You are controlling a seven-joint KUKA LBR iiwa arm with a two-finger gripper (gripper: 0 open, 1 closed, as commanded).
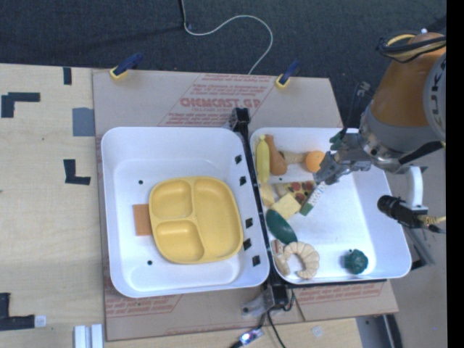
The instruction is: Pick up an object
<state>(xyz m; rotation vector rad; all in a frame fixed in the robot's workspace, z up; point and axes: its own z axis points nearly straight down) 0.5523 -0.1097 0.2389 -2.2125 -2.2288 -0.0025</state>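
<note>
Camera view: the gripper [324, 174] hangs over the upper middle of the right bin [377, 270], above the clutter packed against that bin's left wall. Whether it is open or closed cannot be told from this angle, and no object is seen held in it.

The likely target group lies just below and left of the tool. The orange ball [314, 160] sits just beside it. The banana [262, 161] lies along the left wall, long axis running near to far. The green oblong piece [281, 227] lies lower, long axis diagonal, pointing toward the near right. The shrimp-like toy [299, 258] and the dark green round item [355, 261] rest near the front edge, well apart from the tool.

The left bin [119, 151] carries a yellow divided tray [196, 218], lying flat
</note>
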